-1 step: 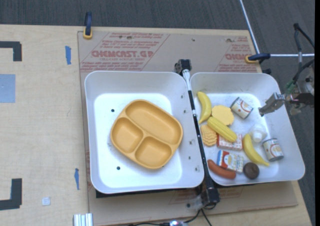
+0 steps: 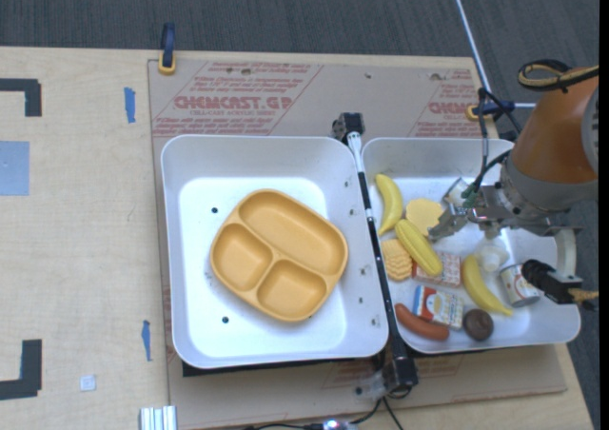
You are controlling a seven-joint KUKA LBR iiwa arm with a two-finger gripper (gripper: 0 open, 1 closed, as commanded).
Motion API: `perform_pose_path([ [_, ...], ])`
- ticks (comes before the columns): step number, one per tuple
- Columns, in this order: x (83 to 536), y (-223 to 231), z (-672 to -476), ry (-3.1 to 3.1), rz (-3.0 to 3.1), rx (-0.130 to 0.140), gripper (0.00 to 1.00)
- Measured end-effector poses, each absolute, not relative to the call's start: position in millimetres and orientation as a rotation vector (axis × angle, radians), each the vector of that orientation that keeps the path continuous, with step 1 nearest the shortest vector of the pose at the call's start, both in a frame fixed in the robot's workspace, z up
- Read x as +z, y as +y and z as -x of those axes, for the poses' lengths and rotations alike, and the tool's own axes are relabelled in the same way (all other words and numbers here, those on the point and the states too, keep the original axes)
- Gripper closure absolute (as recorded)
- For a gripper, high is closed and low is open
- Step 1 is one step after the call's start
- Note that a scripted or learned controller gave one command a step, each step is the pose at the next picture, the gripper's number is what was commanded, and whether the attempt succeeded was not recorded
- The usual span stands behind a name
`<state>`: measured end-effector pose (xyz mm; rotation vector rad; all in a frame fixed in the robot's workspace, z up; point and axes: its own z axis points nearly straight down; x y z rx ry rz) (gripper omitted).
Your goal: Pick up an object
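The right bin (image 2: 561,328) holds several toy foods. A yellow banana (image 2: 386,200) lies at its left, beside a yellow corn-like piece (image 2: 418,247) and a pale yellow round piece (image 2: 424,212). Nearer the front are a red and white carton (image 2: 440,302), a red sausage (image 2: 422,322), a second banana (image 2: 483,283) and a brown ball (image 2: 479,324). My gripper (image 2: 463,216) hangs low over the middle of this bin, just right of the round piece. The arm's grey body and orange band (image 2: 561,138) cover the bin's right part.
The left bin (image 2: 190,181) holds a yellow divided plate (image 2: 278,254). A black divider bar (image 2: 366,205) runs between the bins. A small can (image 2: 519,285) and a white piece (image 2: 493,253) lie under the arm. A white cable (image 2: 466,9) runs up from the arm.
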<state>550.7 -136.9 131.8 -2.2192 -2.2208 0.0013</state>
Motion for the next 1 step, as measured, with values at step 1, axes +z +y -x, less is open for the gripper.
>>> perform_pose_path([
  [1,86.8,-101.2,-564.4,-2.224,2.229,0.001,0.00],
])
